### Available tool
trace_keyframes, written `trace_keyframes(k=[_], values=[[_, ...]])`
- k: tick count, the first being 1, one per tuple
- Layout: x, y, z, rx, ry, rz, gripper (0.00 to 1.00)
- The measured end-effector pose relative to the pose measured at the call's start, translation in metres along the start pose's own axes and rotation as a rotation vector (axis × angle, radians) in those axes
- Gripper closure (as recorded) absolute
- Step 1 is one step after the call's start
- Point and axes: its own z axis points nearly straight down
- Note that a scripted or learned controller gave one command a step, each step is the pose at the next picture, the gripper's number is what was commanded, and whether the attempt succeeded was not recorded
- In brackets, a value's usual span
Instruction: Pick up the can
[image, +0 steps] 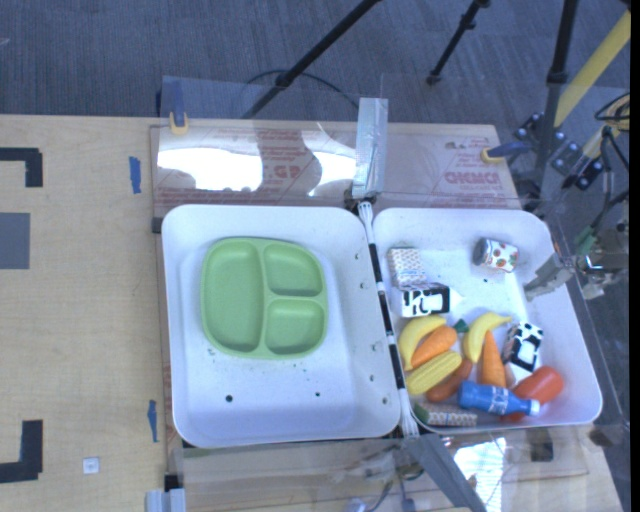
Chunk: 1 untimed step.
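Left bin holds a green divided plate in the mid-left of the frame. Right bin is packed w/ toy food — bananas, carrot, blue bottle. The can lies on its side, upper right of that bin, apart from the pile. Gripper at the bin's right rim — can't tell its state.

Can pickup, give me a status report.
Gripper at right bin's right rim, holding nothing. Can lies apart near back, untouched. Nothing between them.

Plate in left bin, can in right bin
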Motion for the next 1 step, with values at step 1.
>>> trace_keyframes(k=[1], values=[[-0.0419,0.0098,0.0926,-0.001,-0.001,0.031,0.00]])
